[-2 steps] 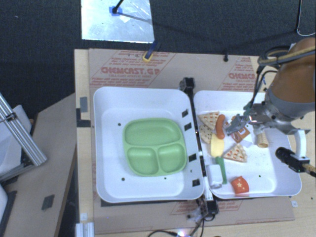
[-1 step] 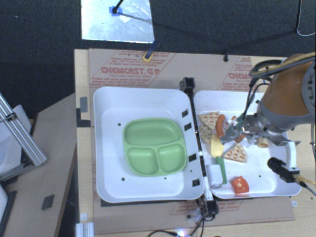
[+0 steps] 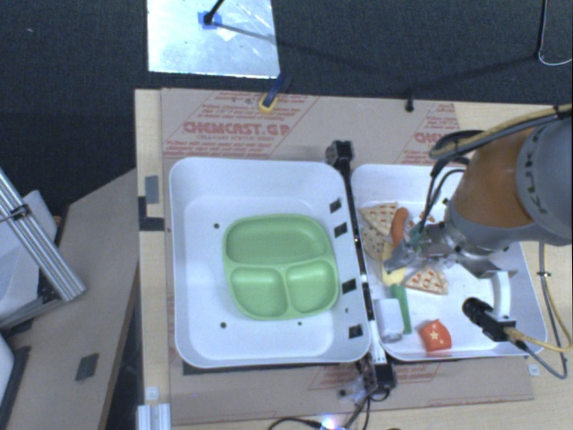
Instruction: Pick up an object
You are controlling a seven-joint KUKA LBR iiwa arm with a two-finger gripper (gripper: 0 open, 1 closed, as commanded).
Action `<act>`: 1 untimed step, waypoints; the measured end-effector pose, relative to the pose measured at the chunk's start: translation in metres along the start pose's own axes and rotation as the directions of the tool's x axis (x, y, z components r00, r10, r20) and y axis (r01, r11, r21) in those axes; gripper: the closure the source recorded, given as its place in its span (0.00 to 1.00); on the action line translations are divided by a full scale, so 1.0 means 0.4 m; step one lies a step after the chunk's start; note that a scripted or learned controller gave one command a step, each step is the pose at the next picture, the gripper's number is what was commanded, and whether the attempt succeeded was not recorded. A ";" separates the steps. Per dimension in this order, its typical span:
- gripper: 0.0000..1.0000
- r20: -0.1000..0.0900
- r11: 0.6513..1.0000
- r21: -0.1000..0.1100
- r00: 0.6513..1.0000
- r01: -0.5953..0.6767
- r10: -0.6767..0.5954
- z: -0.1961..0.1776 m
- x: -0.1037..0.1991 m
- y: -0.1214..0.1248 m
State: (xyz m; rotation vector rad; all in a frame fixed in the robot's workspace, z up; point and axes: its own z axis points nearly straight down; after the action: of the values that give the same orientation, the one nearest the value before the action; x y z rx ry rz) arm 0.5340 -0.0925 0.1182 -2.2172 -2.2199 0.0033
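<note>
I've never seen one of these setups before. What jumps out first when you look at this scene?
Probably the pale green divided plate, alone in the left white bin. Next, the big grey and orange arm reaching in from the right, its end effector low over a cluster of toy food in the right bin: pizza slices, a sausage and a red piece near the front.

bench [image 3: 152, 267]: pale wood top | on it: brown board printed "CHEMCAST GP" in red [image 3: 237, 125], under both bins | left white bin [image 3: 192, 240] and right white bin [image 3: 528, 307] side by side, touching along a black-clipped seam | yellow-and-blue clip [image 3: 271, 97] at board's far edge
</note>
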 end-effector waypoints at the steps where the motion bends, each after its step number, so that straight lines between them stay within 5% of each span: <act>1: 0.00 0.004 1.000 -0.018 1.000 0.000 0.000 0.072 -0.003 0.012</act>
State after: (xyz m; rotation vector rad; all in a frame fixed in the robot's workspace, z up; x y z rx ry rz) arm 0.5387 -0.0935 0.0894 -2.2283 -2.2310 -0.0117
